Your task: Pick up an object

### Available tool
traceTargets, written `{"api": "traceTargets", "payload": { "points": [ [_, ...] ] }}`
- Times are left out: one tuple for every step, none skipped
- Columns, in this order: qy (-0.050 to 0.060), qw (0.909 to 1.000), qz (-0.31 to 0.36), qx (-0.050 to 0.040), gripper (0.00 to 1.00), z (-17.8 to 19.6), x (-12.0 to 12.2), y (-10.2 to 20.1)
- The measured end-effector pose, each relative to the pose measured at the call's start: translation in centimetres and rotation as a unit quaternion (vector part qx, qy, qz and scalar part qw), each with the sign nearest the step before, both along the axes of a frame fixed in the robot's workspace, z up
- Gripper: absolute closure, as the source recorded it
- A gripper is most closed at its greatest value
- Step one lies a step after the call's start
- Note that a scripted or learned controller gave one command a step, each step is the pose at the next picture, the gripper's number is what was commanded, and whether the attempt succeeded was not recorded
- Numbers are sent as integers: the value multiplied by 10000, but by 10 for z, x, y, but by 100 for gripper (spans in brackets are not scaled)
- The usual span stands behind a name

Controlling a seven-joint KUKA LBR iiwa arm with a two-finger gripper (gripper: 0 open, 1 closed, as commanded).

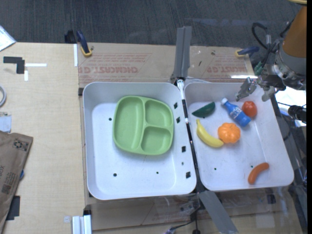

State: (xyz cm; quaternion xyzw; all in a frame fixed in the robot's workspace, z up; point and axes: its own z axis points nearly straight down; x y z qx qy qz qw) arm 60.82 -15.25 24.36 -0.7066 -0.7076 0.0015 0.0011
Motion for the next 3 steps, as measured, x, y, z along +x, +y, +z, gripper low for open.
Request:
{"api": "traceTargets", "payload": {
  "points": [
    [-21, 9997, 248, -1, 0, -152, 17, -24],
    [-15, 9997, 240, -3, 100, -144, 17, -25],
    [-7, 9935, -1138, -5, 100, -67, 19, 42]
  ]
}}
